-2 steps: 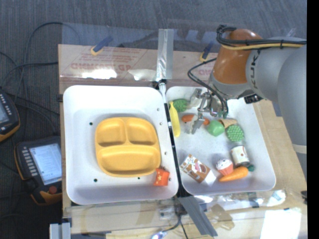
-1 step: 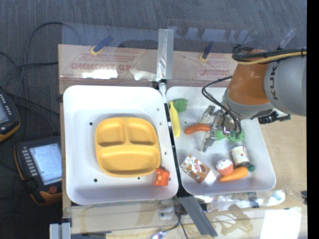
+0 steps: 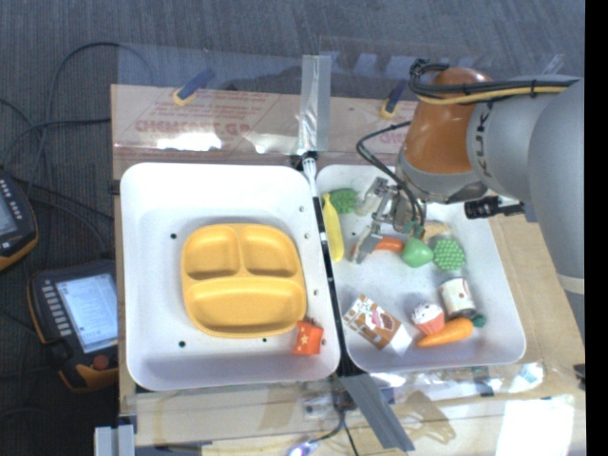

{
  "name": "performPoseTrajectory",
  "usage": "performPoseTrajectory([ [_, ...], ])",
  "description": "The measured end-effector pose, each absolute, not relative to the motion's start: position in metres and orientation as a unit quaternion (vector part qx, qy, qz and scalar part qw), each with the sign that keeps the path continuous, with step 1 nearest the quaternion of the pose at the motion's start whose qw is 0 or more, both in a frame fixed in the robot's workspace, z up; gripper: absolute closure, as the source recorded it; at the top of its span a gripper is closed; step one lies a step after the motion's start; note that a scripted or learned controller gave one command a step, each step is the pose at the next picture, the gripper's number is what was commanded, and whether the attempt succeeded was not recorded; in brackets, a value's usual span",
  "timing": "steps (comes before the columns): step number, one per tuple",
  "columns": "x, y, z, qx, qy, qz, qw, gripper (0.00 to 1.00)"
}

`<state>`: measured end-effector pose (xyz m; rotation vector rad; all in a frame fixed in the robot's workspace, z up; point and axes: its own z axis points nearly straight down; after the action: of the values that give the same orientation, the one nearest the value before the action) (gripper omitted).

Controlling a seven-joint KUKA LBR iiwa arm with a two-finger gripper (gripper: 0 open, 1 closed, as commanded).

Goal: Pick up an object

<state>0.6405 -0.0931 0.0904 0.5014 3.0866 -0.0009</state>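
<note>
Take the yellow divided plate [image 3: 244, 278] in the left bin [image 3: 142, 255] as your landmark. Nearest you, just off its lower right corner, a small orange block [image 3: 308, 338] lies in the same bin. Right of the plate, across the divider, the right bin [image 3: 503, 321] holds a patterned carton [image 3: 374, 322], a cupcake toy [image 3: 428, 318], a carrot [image 3: 446, 332] and a small can [image 3: 458, 297] along its near side. Farther back and right of the plate you see a green pepper [image 3: 416, 253], a spiky green ball [image 3: 448, 254] and a small orange piece [image 3: 387, 245]. A yellow banana [image 3: 332, 228] lies beside the plate along the divider, with a green leafy piece [image 3: 342, 200] beyond it. The gripper [image 3: 376, 224] hangs over the far part of the right bin with its fingers spread apart and nothing between them, just above the small orange piece.
</note>
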Motion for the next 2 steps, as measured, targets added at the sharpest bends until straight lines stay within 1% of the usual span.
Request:
performPoseTrajectory([
  [1,0.548,-0.157,0.091,0.144,0.990,-0.0018,0.006,0.00],
  [2,0.609,-0.106,0.091,0.151,0.989,0.0002,0.008,0.00],
])
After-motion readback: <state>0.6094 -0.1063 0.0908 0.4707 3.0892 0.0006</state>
